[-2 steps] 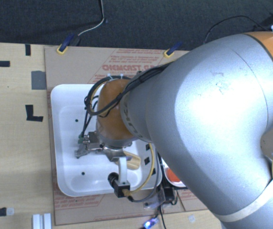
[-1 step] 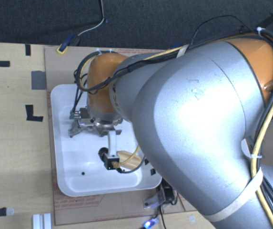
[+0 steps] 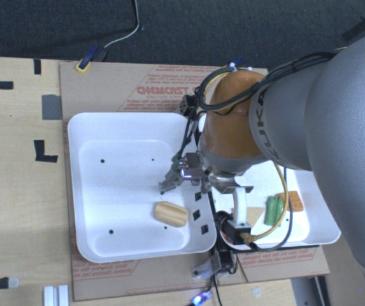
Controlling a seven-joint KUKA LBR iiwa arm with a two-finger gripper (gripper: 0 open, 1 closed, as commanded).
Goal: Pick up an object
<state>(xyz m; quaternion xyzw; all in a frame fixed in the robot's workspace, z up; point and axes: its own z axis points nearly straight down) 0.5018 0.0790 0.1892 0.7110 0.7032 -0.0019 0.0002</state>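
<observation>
A short tan wooden cylinder [image 3: 171, 213] lies on its side in the left bin [image 3: 106, 139], near that bin's front right corner. My gripper [image 3: 169, 183] hangs over the left bin's right side, just above and behind the cylinder, with its dark fingers pointing left. Nothing shows between the fingers, and there is a small gap between them and the cylinder. The grey arm with its orange band [image 3: 230, 116] covers the divide between the two bins.
In the right bin [image 3: 319, 225] lie a green block [image 3: 274, 210], a small orange piece [image 3: 294, 202] and a pale tan piece [image 3: 253, 216], partly hidden by the arm and cables. Both bins stand on a cardboard sheet [image 3: 150, 85]. A white cable [image 3: 121, 37] runs across the back.
</observation>
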